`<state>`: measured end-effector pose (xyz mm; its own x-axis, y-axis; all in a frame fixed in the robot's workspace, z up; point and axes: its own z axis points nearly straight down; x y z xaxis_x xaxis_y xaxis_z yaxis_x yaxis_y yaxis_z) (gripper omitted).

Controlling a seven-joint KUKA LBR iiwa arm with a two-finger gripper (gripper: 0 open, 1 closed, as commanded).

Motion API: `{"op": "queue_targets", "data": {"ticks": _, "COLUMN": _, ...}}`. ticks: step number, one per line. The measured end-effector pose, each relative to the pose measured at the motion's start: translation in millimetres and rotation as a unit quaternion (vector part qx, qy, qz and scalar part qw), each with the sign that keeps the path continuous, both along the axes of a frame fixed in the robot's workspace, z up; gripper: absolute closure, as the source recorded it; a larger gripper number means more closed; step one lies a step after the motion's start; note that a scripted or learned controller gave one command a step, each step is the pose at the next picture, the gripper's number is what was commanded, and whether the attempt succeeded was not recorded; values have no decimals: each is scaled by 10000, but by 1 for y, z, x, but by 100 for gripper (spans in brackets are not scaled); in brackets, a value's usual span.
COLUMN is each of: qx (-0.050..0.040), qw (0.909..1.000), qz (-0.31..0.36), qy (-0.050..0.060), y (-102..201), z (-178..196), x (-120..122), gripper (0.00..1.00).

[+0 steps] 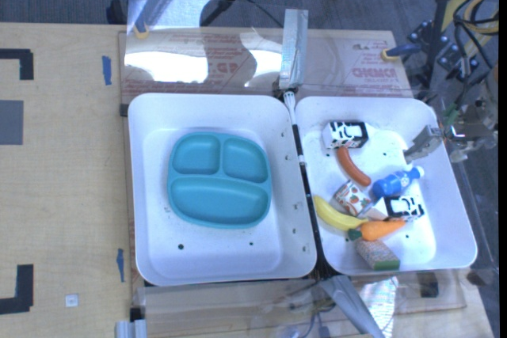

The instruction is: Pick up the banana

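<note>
Smooth curved yellow banana (336, 215) beside a glossy carrot (382, 229) — claw (424, 142) state indiscernible — in the white bin (451, 249).

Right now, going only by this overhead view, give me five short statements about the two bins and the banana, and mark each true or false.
1. The banana lies in the right bin. True.
2. The blue divided plate sits in the right bin. False: it sits in the left bin.
3. The pincer holds the banana. False: it is over the right bin's far right side, apart from the banana.
4. The toy carrot lies right beside the banana's right end. True.
5. The banana lies on the blue divided plate. False: it lies on the right bin's floor, near its left wall.
</note>
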<state>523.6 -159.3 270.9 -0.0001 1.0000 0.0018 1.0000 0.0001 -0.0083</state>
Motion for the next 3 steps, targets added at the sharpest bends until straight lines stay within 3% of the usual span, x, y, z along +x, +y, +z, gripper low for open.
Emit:
{"op": "queue_targets", "data": {"ticks": 1, "qx": -25, "qw": 9940, "qz": 1092, "qy": -92, "y": 40, "z": -147, "x": 27, "gripper": 0}}
{"op": "queue_targets", "data": {"ticks": 2, "qx": 0, "qw": 9830, "qz": 1837, "qy": -28, "y": 115, "z": -89, "x": 102, "gripper": 0}}
{"op": "queue_targets", "data": {"ticks": 3, "qx": 0, "qw": 9831, "qz": 1830, "qy": -21, "y": 115, "z": -83, "x": 102, "gripper": 100}}
